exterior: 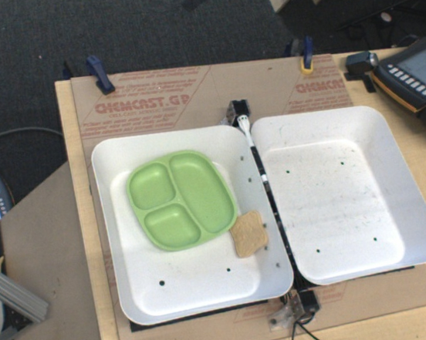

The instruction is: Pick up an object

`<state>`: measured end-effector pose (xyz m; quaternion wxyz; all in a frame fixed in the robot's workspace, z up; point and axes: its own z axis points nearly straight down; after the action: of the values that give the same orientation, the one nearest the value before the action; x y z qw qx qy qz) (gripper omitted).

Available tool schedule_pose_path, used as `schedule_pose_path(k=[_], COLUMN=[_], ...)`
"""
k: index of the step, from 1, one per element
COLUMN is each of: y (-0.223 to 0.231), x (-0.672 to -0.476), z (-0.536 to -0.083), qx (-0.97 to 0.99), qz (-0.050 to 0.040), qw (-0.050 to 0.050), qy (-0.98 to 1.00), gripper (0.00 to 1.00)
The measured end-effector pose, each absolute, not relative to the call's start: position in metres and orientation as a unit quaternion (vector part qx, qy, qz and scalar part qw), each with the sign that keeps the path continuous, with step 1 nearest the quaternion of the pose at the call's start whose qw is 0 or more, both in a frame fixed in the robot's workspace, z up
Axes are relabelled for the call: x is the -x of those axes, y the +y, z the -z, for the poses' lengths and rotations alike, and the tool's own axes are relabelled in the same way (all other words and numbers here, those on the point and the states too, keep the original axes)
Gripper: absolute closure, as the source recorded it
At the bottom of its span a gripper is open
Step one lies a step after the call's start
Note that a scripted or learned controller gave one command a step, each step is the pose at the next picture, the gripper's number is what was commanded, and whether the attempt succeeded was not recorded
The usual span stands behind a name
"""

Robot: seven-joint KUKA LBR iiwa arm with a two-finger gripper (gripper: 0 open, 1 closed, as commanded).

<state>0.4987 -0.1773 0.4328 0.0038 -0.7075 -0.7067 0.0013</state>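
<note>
A light green divided plate with three compartments lies in the left bin, toward its upper middle. A small tan piece shaped like a slice of toast lies flat beside the plate's lower right edge, close to the bin's right wall. The right bin holds only small dark specks.
Both white bins sit side by side on a cardboard-covered bench. A blue clamp and a yellow-blue clamp hold the board's far edge. A black handheld controller lies at the far right. Cables run between the bins.
</note>
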Motion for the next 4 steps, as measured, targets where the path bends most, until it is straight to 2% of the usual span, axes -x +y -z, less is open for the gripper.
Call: schedule_pose_path(k=[1,2,3,4], y=[-0.160,-0.127,-0.229,-0.175], x=[-0.547,-0.476,-0.536,-0.577], z=[-0.542,-0.473,-0.411,-0.544], qx=[0.705,0.707,0.710,0.705], qz=[0.0039,-0.0016,-0.0027,0.0047], qw=[-0.007,0.004,0.001,-0.008], qy=[-0.709,-0.707,-0.705,-0.710], gripper=[1.00,1.00,1.00,1.00])
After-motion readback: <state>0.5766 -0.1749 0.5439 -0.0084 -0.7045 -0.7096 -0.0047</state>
